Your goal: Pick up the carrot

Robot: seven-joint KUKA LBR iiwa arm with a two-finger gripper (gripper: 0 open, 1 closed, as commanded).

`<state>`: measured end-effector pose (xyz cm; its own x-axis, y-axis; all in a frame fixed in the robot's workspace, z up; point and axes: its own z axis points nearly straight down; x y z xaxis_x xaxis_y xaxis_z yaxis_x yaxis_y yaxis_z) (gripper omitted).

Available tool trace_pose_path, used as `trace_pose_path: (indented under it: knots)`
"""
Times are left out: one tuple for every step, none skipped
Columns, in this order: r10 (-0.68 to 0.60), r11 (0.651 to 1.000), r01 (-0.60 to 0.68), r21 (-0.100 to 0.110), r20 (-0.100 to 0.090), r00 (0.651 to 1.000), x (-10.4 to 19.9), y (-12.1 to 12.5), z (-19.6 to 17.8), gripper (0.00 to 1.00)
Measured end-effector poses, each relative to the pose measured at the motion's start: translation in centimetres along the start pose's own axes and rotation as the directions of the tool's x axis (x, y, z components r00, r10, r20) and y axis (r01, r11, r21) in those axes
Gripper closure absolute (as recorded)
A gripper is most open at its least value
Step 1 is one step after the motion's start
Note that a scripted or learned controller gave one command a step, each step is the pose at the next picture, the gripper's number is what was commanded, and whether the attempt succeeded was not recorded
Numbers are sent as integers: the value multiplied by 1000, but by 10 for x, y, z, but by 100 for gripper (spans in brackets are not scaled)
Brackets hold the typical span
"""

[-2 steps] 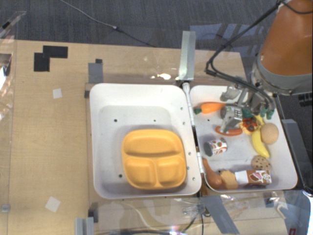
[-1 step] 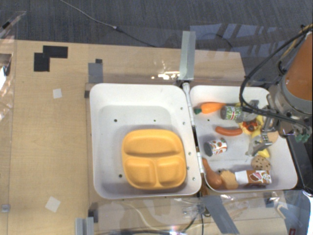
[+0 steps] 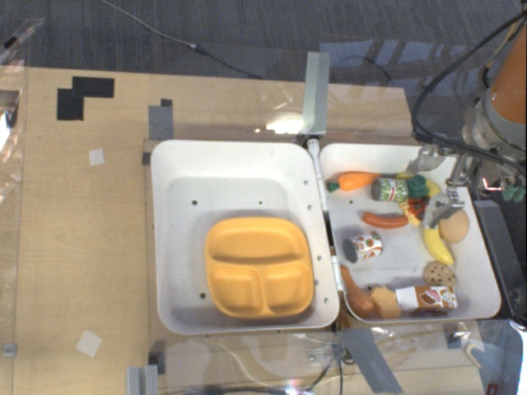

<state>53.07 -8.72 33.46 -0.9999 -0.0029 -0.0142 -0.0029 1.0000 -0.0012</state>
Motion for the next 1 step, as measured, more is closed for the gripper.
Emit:
trace_pose_path:
  knots:
    - [-110, 994, 110, 0, -4, 994, 35, -15, 26, 100]
